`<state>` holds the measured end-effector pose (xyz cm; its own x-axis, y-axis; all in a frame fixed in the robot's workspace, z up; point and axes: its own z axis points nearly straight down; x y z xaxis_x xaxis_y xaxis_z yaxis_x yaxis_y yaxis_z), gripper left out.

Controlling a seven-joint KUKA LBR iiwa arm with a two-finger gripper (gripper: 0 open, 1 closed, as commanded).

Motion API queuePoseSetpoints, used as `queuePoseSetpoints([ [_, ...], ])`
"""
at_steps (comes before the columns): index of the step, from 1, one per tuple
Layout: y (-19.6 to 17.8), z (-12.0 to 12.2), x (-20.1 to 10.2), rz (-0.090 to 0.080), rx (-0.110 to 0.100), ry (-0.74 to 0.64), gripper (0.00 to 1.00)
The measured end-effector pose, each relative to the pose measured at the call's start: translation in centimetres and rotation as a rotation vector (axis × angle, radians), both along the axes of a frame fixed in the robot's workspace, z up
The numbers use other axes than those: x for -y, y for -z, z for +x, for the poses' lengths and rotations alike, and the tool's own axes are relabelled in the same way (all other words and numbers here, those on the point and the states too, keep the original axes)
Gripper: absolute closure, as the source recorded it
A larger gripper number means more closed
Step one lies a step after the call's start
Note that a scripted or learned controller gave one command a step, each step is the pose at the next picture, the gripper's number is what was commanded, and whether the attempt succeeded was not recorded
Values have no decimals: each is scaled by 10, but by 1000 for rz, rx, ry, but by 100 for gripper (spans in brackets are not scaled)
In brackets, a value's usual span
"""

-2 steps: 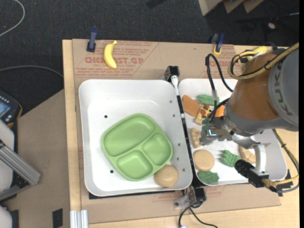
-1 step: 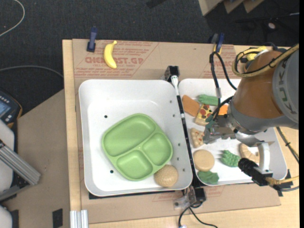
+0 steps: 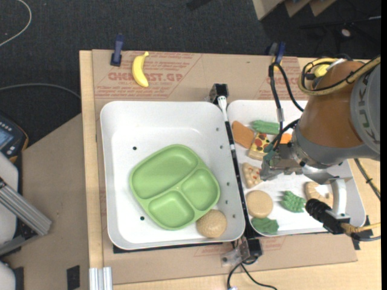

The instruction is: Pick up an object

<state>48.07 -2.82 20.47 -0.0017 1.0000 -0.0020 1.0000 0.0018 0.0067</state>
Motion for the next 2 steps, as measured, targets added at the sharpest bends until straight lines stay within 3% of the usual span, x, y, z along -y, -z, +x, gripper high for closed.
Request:
queuePoseSetpoints([
  [1, -30, -1, -79, 4, -2, -7, 100],
  [2, -174, 1, -106, 7, 11, -4, 100],
])
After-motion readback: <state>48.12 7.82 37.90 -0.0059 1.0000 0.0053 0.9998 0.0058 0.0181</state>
